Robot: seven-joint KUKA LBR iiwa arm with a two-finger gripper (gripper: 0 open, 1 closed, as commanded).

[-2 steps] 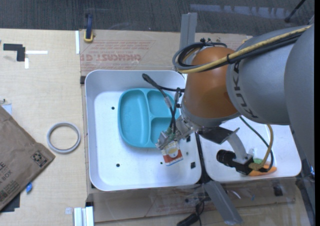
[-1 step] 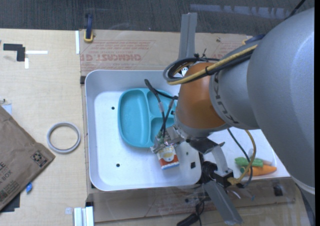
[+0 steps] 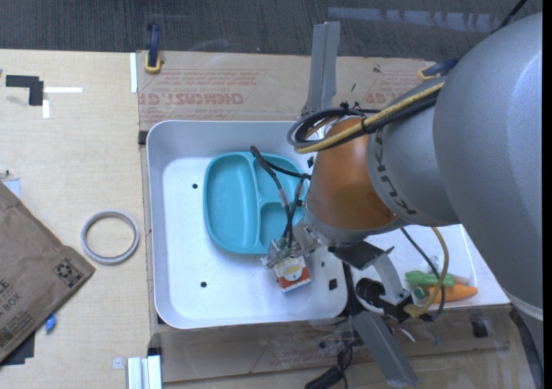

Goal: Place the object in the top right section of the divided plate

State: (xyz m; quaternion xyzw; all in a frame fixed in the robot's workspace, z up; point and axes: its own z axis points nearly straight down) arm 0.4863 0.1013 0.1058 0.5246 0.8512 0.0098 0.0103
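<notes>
The hand [image 3: 289, 251] sits at the lower right edge of the teal divided plate [image 3: 235, 206] in the left white bin [image 3: 177, 292], centre frame; whether its fingers are apart or together cannot be told. A small orange-and-white carton [image 3: 293, 274] lies just below it on the bin floor. A toy carrot [image 3: 450, 290] lies lower right.

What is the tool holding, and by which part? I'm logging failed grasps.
It cannot be told. The tool sits right over a small white-and-orange carton at the lower right edge of the turquoise divided plastic plate, but the arm hides any contact.
</notes>
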